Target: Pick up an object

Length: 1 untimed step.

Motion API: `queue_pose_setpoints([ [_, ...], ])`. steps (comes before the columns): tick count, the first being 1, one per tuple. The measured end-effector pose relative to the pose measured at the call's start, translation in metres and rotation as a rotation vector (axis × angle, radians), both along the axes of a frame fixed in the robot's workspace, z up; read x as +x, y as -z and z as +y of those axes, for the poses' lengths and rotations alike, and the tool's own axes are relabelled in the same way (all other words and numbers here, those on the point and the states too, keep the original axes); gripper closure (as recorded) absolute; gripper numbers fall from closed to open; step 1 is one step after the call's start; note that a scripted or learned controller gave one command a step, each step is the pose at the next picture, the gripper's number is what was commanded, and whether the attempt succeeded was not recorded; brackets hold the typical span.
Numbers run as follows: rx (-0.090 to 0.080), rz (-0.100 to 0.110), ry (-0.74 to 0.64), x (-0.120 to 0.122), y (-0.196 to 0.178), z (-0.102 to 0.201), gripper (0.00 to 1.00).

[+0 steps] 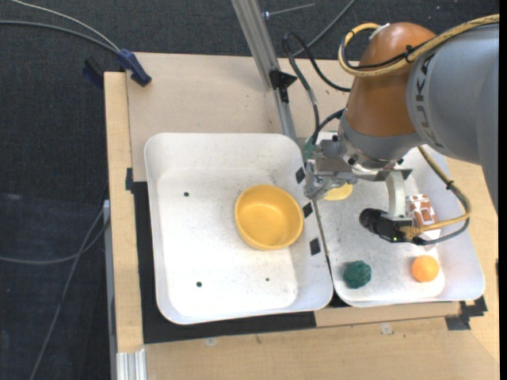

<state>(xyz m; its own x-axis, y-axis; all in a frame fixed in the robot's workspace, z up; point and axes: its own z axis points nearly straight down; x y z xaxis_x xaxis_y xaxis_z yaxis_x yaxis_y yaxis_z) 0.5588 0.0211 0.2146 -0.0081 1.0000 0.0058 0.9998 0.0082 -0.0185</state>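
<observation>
Pincer low over far-left corner of right bin, beside a pale yellow piece; finger state cannot be told. Nothing visibly lifted: green ball and orange ball lie near, yellow bowl left.

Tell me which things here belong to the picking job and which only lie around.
Job: hand; yellow bowl; green lump; orange ball; pale disc beneath the hand; two white bins.
Lying about: blue clip; metal pole; loose cables.
</observation>
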Motion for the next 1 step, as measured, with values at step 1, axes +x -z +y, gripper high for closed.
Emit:
queue_pose_setpoints([
  [1, 0.0, 0.0, -0.002, -0.0279, -0.0154, 0.0557, 1.0],
])
